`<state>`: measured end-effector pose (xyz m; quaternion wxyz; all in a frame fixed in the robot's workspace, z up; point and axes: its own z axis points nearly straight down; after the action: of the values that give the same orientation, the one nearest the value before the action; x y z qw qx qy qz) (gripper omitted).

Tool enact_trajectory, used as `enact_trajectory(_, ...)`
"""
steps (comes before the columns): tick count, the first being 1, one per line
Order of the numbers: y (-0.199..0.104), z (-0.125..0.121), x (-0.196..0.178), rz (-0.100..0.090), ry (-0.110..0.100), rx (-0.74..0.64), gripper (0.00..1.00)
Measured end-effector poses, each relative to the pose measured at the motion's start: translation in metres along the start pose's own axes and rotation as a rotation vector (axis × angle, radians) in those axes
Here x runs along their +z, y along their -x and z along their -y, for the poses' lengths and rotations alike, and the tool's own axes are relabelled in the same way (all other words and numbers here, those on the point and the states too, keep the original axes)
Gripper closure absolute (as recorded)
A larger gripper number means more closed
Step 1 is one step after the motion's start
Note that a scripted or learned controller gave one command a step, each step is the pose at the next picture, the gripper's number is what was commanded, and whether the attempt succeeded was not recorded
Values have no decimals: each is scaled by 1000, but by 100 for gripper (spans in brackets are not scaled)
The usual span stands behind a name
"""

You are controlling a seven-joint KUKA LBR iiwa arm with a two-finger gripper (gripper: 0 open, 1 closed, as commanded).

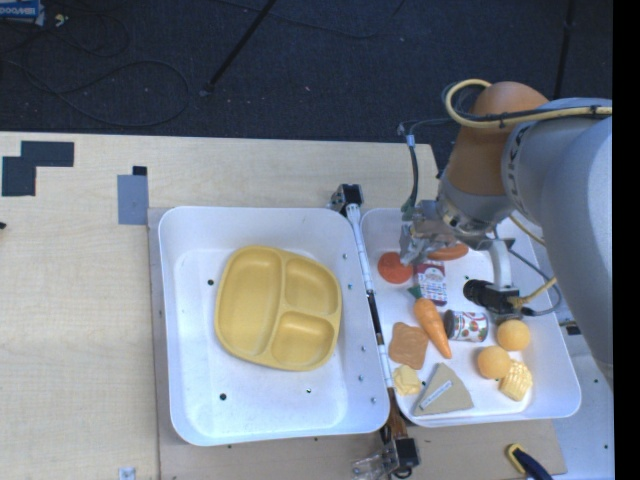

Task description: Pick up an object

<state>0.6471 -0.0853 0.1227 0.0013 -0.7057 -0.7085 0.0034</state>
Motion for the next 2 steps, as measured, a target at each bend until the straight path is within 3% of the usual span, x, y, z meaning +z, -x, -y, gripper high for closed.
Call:
enact_trajectory(1, 0, 0, 0, 0, 0, 0, 0)
enact_trajectory(2, 7, 1, 32, 2, 11, 4, 0)
